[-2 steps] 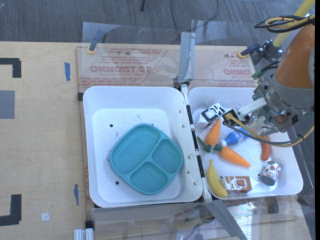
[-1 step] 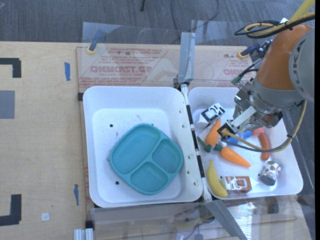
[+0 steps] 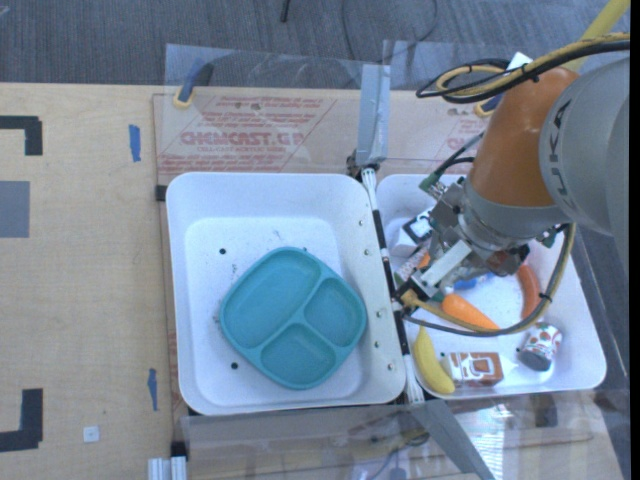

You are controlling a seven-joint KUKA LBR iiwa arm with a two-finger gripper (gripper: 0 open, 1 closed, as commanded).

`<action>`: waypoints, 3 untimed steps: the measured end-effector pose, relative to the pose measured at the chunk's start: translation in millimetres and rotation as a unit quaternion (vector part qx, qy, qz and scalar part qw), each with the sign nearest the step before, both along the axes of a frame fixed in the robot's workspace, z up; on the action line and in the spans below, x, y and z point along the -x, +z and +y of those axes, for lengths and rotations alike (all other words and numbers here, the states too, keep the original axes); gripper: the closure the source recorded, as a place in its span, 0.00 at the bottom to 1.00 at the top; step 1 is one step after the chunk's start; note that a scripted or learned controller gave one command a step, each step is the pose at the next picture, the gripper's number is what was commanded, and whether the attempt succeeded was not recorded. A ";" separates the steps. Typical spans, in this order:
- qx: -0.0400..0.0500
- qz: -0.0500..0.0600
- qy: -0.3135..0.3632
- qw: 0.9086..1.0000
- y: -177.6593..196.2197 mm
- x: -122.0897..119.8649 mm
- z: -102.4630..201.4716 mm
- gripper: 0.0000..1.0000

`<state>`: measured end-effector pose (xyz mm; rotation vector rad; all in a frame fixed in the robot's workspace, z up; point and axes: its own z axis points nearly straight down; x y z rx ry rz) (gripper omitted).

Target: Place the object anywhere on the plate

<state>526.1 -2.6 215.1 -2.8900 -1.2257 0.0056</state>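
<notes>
over the right white bin point(image 3: 590, 368), your claw point(image 3: 425, 283) state can't be told; crowded orange plastic carrot point(image 3: 468, 312) risks a mis-grab.

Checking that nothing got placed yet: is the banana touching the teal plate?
Apart. The camera view shows the banana lying in the right bin, while the teal plate sits in the left bin, with both bin walls between them.

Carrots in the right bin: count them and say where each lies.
2. One carrot lies mid-bin, just below the hand. A thinner carrot lies to its right, nearer the bin's right wall. The arm covers much of the right bin, so more may be hidden.
</notes>
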 end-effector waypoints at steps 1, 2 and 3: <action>0.001 -0.002 -0.040 0.999 21.1 -31.8 85.6 1.00; 0.001 0.001 -0.043 0.999 2.8 37.2 140.4 1.00; 0.000 0.000 0.035 0.999 -103.6 18.8 107.2 1.00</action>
